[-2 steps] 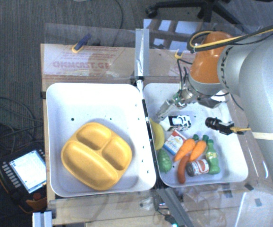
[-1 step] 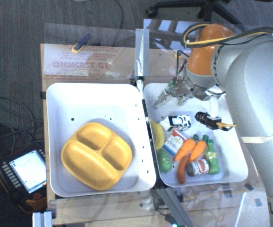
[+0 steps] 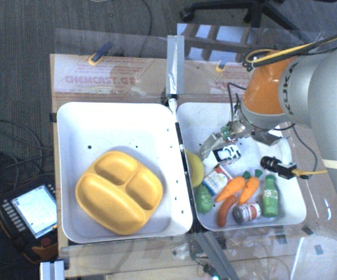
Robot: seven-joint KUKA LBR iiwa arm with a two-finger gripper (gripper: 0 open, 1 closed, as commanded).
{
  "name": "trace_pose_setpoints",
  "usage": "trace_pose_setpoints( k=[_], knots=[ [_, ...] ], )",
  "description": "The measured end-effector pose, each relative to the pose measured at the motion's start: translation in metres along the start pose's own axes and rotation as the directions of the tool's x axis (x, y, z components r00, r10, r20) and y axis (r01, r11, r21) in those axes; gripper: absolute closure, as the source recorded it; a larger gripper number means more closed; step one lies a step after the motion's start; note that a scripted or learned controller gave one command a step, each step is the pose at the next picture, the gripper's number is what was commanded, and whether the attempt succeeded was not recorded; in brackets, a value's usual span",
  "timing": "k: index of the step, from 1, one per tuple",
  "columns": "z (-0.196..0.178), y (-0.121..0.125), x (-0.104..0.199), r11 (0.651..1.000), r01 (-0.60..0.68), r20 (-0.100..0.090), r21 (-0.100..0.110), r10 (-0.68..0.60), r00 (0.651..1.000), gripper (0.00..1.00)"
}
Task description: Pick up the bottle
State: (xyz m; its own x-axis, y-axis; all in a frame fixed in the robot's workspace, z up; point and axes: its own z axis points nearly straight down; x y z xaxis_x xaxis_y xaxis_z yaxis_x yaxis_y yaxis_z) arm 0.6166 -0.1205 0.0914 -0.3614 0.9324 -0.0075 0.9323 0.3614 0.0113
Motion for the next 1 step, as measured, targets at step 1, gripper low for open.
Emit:
trace_pose_setpoints(
  k=[1],
  knots=[
    [-0.0109,0.0019,0.0006,1.0,-0.001,-0.001,-0.005,0.001,1.0,1.0]
  ],
)
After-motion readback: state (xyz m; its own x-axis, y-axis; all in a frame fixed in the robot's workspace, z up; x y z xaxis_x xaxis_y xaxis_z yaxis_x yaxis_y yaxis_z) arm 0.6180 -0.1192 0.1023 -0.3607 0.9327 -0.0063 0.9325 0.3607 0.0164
